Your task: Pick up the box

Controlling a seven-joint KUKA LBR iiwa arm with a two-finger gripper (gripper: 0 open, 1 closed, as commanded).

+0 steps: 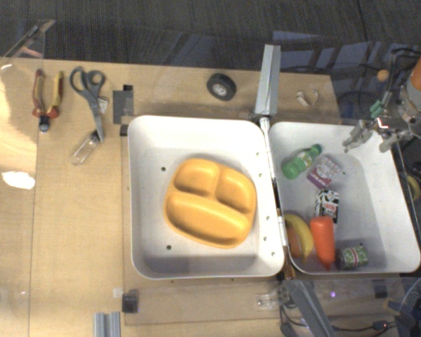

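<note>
Fingers of mine stand apart with nothing between them; the gripper hangs released over the far right corner of the right bin, just inside its far rim.

As I judge it, the box is the small black-and-white one, lying near the middle of that bin, a little toward its left wall. From where I hang, it lies toward the near edge and to the left in the camera view, well apart from me. Its long axis seems to run roughly from the far edge to the near edge, tilted only slightly, so I reckon my fingers should close across its short sides.

Neighbours are tight. A purple packet lies just beyond the box on the far side, with a green bottle to the left of that. A carrot sits just on the near side, almost touching the box, with a banana beside it. A can lies near the near edge.

Coming down, I would likely need to keep clear of the carrot and the packet.
</note>
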